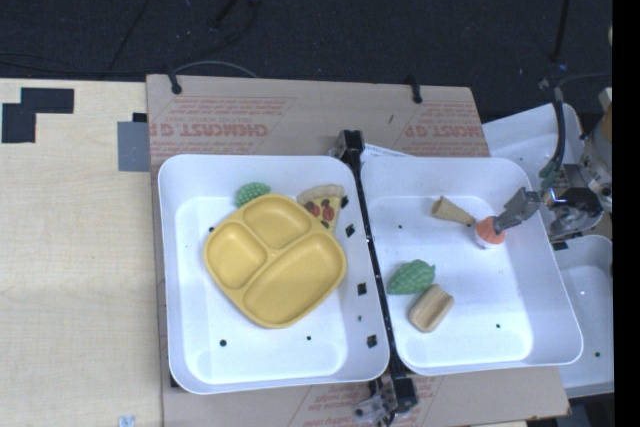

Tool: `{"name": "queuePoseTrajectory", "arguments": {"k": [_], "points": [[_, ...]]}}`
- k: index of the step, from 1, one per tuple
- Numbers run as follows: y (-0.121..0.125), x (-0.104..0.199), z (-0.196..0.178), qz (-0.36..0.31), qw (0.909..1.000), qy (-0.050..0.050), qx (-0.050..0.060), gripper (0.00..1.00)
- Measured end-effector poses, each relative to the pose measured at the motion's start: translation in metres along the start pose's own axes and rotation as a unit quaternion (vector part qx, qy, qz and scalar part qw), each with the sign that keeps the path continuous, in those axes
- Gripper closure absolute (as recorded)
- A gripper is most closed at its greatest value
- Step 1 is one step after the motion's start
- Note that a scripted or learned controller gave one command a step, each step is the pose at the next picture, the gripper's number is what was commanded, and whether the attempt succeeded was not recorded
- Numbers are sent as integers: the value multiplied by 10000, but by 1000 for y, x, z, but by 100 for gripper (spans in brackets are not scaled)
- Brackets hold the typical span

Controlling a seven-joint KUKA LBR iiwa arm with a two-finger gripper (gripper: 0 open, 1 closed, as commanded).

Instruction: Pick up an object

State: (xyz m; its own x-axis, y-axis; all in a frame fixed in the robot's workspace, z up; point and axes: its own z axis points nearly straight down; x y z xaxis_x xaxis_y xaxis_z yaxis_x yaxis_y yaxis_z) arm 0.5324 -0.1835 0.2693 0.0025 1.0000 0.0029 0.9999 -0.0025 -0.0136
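Small orange-red round object [489,232] lies in the right bin [540,335], near its right wall. My gripper [503,221] reaches in at a slant, fingers closed around it, evidently to lift it. Nearby: tan wedge [452,209], green piece [411,276], tan block [431,308].

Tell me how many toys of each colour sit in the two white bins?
Yellow: 1, the divided plate
Green: 2, a leafy piece and another
Tan: 2, a wedge and a bread roll
Pizza slice: 1
Orange: 1, a small round piece
Total: 7
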Motion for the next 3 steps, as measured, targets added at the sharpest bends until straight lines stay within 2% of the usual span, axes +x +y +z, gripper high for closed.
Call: {"name": "queuePoseTrajectory", "arguments": {"k": [1,3], "points": [[2,0,-6,-15,10000,-10,-52,0],[13,6,97,-9,10000,-3,-34,0]]}}
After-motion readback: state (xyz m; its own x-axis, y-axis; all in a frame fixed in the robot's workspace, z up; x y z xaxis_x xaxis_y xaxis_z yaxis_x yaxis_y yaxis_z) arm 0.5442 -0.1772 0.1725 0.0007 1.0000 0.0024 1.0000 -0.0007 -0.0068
